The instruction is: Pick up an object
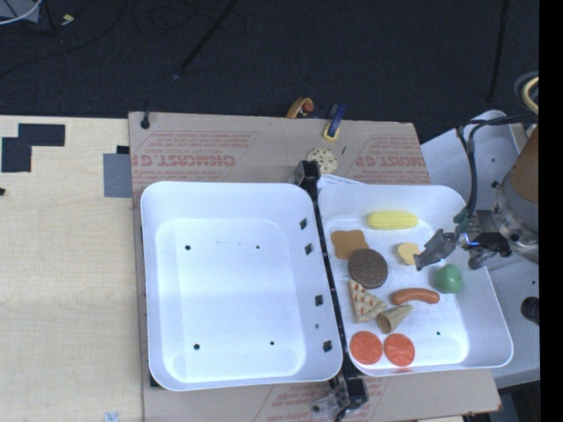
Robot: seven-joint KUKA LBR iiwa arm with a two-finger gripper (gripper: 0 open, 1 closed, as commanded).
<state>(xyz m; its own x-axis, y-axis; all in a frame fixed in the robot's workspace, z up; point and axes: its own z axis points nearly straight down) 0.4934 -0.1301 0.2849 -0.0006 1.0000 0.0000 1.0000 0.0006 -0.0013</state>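
Now, gripper [437,250]: we see it low over the right bin [493,359], reaching in from 3 o'clock; jaw state we cannot tell.
Nearest objects: green ball [449,278] at its 5 o'clock, yellow piece [407,253] at 9 o'clock.
Others: corn [392,221], sausage [414,296], brown disc [368,268].
Left bin [167,359]: we log no contents.

Cardboard sheet [220,148] beneath white bins [176,202]
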